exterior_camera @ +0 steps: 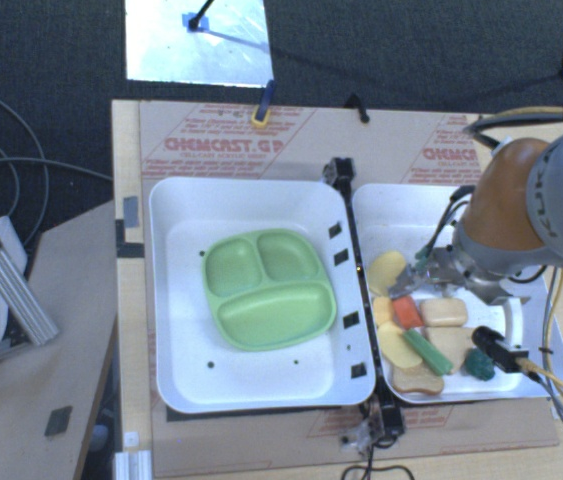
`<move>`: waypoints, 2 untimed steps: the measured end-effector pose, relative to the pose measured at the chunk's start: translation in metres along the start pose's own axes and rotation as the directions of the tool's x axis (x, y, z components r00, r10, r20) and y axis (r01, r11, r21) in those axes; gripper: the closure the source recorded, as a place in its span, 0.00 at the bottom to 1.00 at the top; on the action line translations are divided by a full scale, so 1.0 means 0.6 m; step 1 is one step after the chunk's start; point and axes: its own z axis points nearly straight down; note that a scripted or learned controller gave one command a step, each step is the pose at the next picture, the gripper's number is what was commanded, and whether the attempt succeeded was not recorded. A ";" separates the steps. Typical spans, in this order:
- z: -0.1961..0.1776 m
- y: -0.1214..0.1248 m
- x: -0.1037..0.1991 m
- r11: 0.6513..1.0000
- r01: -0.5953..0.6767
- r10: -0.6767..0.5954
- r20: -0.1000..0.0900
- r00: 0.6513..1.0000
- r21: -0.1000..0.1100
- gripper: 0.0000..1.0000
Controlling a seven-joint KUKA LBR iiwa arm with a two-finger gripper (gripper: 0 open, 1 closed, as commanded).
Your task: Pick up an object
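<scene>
My gripper [413, 280] is low in the right bin [401, 203], over the left part of a pile of toy food. Just left of it lies a pale yellow piece [387, 268]. Below it are a small orange-red piece [407, 314] and a tan bread-like block [445, 313]. Further toward the front lie a yellow slice [397, 345], a green stick [428, 352], a dark green piece [479, 366] and a brown-edged bread slice [417, 383]. I see nothing clearly held by the gripper.
The left bin [186, 218] holds a green divided plate [269, 288]. A black ridge [354, 278] with clips separates the two bins. The grey arm with its orange band [506, 203] covers the right bin's far right side.
</scene>
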 end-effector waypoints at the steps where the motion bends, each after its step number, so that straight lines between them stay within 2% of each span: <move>1: -0.173 -0.089 0.124 1.000 0.008 -0.008 0.000 1.000 -0.008 0.00; 2: -0.166 -0.022 0.248 1.000 0.011 -0.011 0.000 1.000 -0.010 0.00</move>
